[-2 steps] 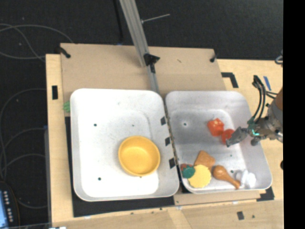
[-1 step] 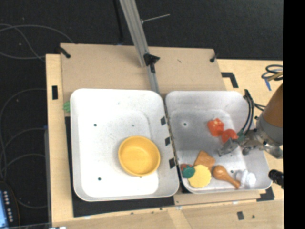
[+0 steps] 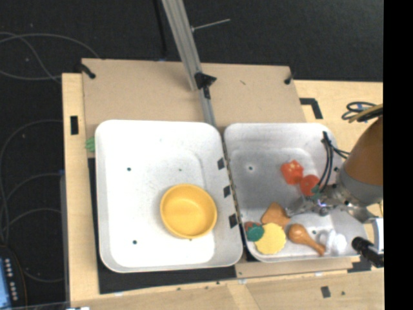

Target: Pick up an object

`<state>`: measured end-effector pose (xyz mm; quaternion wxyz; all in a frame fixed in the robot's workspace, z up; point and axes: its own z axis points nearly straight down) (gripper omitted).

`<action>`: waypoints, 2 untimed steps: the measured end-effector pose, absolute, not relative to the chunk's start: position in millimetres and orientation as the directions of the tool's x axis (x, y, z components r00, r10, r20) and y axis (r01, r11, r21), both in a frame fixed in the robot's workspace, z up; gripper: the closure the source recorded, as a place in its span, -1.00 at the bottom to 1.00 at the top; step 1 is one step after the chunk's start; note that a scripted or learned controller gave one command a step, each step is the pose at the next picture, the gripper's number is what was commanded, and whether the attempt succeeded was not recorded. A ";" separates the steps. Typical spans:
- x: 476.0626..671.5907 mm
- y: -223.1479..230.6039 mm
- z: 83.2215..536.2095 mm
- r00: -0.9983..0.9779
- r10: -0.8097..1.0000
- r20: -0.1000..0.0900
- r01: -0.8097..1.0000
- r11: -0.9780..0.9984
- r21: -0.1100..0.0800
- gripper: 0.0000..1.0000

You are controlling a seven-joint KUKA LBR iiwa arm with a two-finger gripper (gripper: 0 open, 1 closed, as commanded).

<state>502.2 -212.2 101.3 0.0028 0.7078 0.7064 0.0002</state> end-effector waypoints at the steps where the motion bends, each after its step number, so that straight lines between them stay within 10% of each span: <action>1: 503.8 -212.9 114.2 0.006 1.000 -0.003 1.000 -0.006 0.010 1.00; 2: 500.7 -213.8 158.6 0.000 1.000 -0.002 1.000 0.000 0.006 1.00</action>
